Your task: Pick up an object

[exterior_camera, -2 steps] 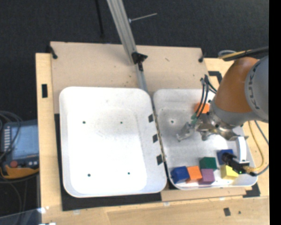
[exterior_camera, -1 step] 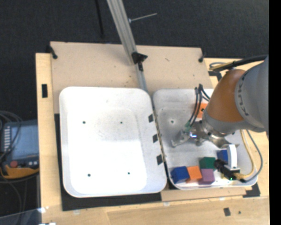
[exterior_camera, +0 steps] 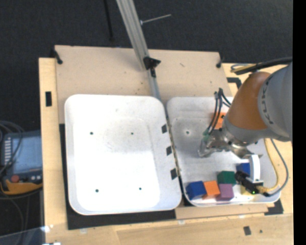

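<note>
White plastic bins sit side by side on the surface (exterior_camera: 122, 70), and we see the grey arm (exterior_camera: 260, 106) reaching in from three o'clock over the right bin (exterior_camera: 186, 116). Its jaws (exterior_camera: 208, 149) hang low near that bin's centre, above bare floor; we cannot tell whether they are apart or together, and nothing shows between them. The blocks lie along the right bin's six o'clock edge: a blue block (exterior_camera: 196, 189), an orange block (exterior_camera: 212, 188) touching it, a purple block (exterior_camera: 226, 191) next, and a green block (exterior_camera: 226, 177) just at its twelve o'clock. Another orange piece (exterior_camera: 218, 120) peeks out beside the wrist. The left bin (exterior_camera: 117, 152) lies at nine o'clock of the jaws.
</note>
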`<action>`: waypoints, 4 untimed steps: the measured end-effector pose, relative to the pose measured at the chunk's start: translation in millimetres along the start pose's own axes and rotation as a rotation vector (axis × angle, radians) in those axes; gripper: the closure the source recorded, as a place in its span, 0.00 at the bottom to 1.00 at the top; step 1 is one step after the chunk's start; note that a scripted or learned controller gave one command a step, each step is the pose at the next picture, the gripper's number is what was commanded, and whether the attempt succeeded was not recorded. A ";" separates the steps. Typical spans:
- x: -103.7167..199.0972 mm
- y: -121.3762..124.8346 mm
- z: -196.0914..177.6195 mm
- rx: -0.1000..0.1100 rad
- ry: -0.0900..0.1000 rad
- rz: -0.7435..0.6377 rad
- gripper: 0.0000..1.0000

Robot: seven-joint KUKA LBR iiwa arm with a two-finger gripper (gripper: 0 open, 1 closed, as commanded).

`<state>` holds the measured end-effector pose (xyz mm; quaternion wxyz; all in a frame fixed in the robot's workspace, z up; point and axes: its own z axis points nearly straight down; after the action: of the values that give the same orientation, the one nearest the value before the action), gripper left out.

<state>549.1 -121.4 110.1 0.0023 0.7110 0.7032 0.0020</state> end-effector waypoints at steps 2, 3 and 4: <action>0.3 4.7 -109.5 -0.003 -0.001 -0.015 1.00; -0.5 5.9 -126.0 0.003 0.000 -0.017 1.00; 57.3 7.9 -118.6 0.005 0.001 -0.018 1.00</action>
<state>556.9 -64.1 228.8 0.0002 0.7047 0.7095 0.0005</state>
